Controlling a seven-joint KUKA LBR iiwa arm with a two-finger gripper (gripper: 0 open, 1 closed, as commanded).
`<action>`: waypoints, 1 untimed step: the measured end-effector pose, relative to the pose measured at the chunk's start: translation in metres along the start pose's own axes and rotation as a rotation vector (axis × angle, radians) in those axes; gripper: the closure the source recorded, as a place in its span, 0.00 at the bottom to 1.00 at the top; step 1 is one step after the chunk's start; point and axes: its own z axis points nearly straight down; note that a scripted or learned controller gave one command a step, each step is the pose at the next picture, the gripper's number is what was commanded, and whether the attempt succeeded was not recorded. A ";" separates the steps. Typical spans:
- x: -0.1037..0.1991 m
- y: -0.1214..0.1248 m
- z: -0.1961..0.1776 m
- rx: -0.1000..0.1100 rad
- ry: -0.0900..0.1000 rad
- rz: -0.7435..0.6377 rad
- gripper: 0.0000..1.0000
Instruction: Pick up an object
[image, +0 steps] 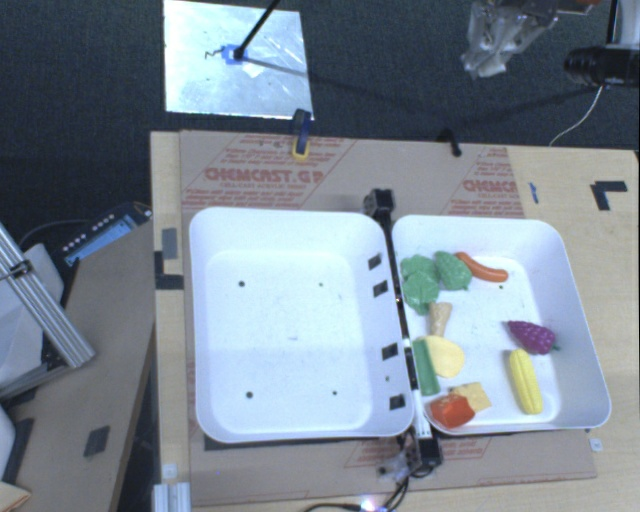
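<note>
Gripper (495, 45): at the top edge, right of centre, high above the bench and well apart from both bins. Pale, translucent-looking and blurred; its upper part is cut off by the frame. Whether it is spread or pressed together cannot be told, and nothing can be made out in it.

Right bin (575, 300): shallow white tray, smooth, rounded corners. Holds all the loose items, which look like moulded plastic play food.
- Green leafy piece (428, 277), lumpy, at the upper left of the bin; whether it is one piece or two touching is hard to tell.
- Orange-red sausage shape (482, 267), slim and curved, just beside the leafy piece.
- Purple grape cluster (530, 336), knobbly, near the right wall.
- Yellow corn cob (525, 380), ridged, lying below the grapes.
- Small tan cone (439, 318), below the leafy piece.
- Green stick (425, 366) along the left wall, touching a pale yellow rounded piece (446, 356) (shape unclear).
- Red piece (451, 411) and a small yellow wedge (474, 397) at the lower left corner, touching; the red one's form is too small to read.

Left bin (290, 320): same white tray, faintly speckled floor.

Both bins sit on a brown printed cardboard sheet (260, 170).
</note>
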 end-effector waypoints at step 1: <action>-0.100 -0.001 0.018 0.006 -0.004 0.015 1.00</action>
